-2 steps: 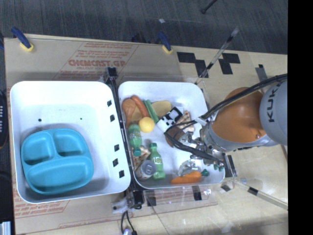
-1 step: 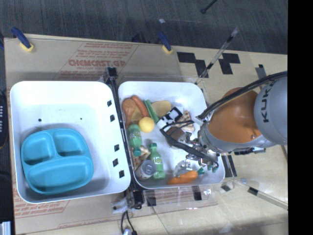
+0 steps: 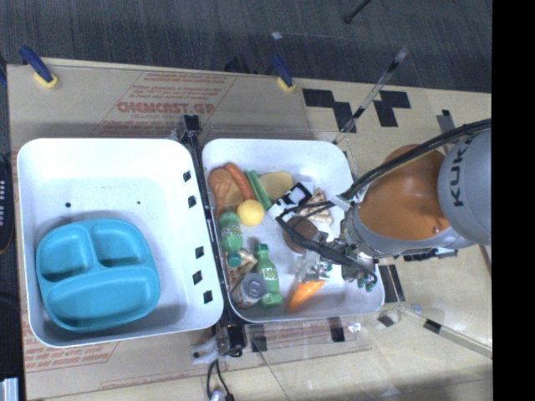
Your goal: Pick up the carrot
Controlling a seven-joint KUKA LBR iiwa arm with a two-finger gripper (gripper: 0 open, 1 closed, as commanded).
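Right bin (image 3: 251, 153), the landmark: the carrot (image 3: 306, 291) lies near its front wall, tilted, orange tip toward the front-left. Just left of the carrot stands a green bottle (image 3: 267, 272). Farther back in the same bin are a yellow lemon (image 3: 250, 213), a second orange carrot-like piece (image 3: 240, 182) and a bread roll (image 3: 222, 187). The claw (image 3: 322, 261) hangs just behind the carrot; whether it is wide or narrow cannot be told. Left of the right bin, the left bin (image 3: 100, 161) holds a blue divided tray (image 3: 97, 271).
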